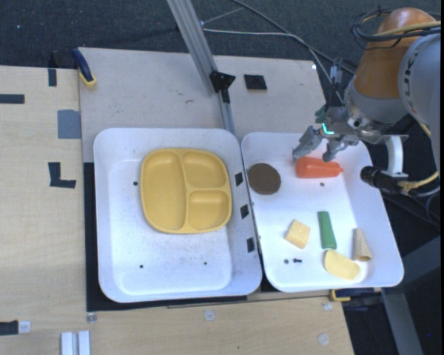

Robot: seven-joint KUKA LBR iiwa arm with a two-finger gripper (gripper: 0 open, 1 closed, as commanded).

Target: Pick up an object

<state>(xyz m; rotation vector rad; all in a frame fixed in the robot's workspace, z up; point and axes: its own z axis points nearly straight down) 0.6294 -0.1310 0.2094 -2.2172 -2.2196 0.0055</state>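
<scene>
My gripper [318, 151] hangs over the far end of the right bin [377, 228], its two fingers spread open just above an orange carrot-like piece [318, 168]. Nothing sits between the fingers. Left of the carrot lies a brown round cookie [264, 178]. Nearer the front of the same bin are a yellow cheese cube [297, 234], a green stick [325, 229], a tan cone-shaped piece [362, 245] and a yellow banana-like slice [342, 265].
The left bin [118, 220] holds a yellow divided plate [185, 190]. A slanted metal pole [196, 39] rises behind the bins. Cables run along the right bin's outer side near the arm [396, 58].
</scene>
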